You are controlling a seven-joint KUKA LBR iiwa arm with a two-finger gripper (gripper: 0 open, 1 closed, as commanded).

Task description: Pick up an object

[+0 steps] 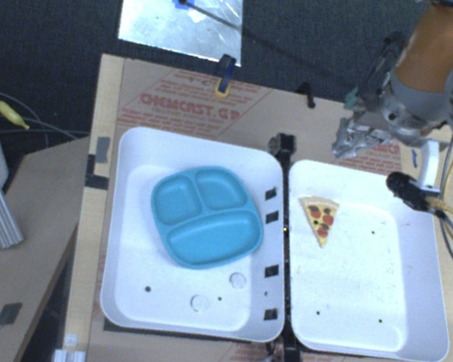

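- Nearby, the pizza slice [320, 218] lies alone in the right bin [408, 327].
- A blue plate [206, 215] fills the left bin [118, 287].
- The gripper [350, 145] hovers beyond the bins' far edge; whether it is apart or together, I cannot tell.

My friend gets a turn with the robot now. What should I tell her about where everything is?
Gripper: up above the far edge of the right bin, nothing seen between its fingers; open or shut is too hard to tell.
Pizza slice: lying flat in the right bin, near its left wall.
Blue plate: lying in the left bin, three sections.
Done: nothing picked up yet.
Left: go down to a thing, probably the pizza slice since it's nearest, grab it and lift.
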